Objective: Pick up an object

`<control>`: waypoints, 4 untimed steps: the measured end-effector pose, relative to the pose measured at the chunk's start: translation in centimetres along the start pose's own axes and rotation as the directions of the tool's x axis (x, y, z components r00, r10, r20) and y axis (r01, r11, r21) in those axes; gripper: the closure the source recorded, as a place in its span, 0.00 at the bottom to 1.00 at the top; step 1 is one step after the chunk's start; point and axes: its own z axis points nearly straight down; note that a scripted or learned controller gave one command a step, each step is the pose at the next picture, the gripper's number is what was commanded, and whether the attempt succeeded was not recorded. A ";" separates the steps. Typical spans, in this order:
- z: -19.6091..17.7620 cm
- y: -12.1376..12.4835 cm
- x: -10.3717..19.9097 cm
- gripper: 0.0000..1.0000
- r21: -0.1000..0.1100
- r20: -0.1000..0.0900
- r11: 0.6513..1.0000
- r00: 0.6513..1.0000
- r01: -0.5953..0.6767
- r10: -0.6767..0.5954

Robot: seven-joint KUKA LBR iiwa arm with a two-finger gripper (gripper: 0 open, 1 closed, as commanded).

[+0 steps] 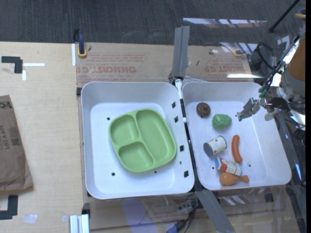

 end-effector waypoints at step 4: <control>15.1 -3.4 -4.4 0.00 0.000 -0.001 0.998 0.998 0.056 -0.056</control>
